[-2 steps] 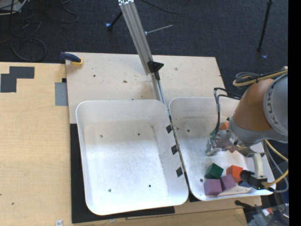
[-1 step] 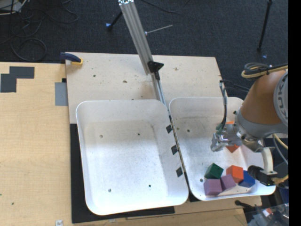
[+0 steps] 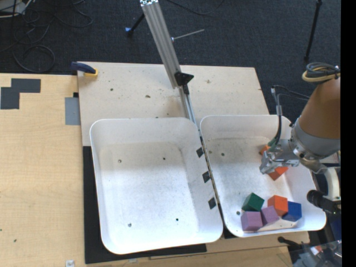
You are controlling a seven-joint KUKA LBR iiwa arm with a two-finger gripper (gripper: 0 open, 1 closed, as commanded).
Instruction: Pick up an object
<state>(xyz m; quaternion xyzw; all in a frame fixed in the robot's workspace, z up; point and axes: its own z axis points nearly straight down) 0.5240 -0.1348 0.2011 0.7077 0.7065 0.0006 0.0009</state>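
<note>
camera view: one slanted look down on both bins.
gripper (image 3: 273, 164): over the right bin (image 3: 233, 132), low near its floor.
grip: fingers too blurred to read; cannot tell whether anything is grasped.
orange block (image 3: 278, 172): right under the gripper, possibly touching it.
cluster below the gripper: green cube (image 3: 253, 201), purple blocks (image 3: 258, 218), second orange cube (image 3: 280, 204), blue cube (image 3: 293, 211).
left bin (image 3: 105, 143): well apart, left of the gripper.
</note>
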